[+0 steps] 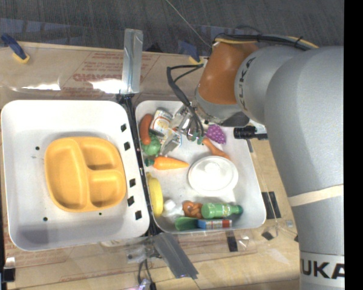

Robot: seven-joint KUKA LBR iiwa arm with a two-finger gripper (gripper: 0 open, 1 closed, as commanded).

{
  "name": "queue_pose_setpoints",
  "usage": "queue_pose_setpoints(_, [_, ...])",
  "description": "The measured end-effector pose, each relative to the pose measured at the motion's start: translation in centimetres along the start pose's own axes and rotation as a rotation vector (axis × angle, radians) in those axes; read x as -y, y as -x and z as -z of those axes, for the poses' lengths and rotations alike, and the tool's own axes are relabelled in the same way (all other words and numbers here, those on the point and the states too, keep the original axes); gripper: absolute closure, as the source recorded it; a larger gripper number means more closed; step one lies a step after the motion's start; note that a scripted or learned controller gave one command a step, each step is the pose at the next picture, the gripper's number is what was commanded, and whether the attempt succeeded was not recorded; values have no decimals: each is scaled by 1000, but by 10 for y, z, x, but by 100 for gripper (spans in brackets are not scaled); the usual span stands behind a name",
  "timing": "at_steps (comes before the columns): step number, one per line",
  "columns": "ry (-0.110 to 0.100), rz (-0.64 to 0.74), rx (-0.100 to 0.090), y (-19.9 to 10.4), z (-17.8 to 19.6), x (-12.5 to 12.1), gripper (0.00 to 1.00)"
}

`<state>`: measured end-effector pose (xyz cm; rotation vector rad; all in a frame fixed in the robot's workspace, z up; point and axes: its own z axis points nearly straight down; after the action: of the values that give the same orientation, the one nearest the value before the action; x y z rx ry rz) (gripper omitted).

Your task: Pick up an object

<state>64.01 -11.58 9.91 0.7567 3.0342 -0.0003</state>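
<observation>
Here we see the arm [290,101] bulking over the right side of the bench [78,71], bent down at its orange band so the wrist drops into the far end of the right bin [254,180]. The left bin [12,162] carries just a yellow tray [85,174], sitting apart from the clutter, likely as a drop spot. The right bin holds the pickable things, heaped loosely as if for random grasps: a white bowl [213,174], a green bottle [221,210], a carrot [168,162], a banana [155,197] along the near-left wall, and purple grapes [215,133]. The hand [172,132] hangs low among the toys at the far-left corner, just beyond the carrot; whether it is wide or closed on anything we cannot tell.
</observation>
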Motion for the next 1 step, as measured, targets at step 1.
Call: queue_pose_setpoints(1, [-1, -221, -1, -1, 0, -22, 0])
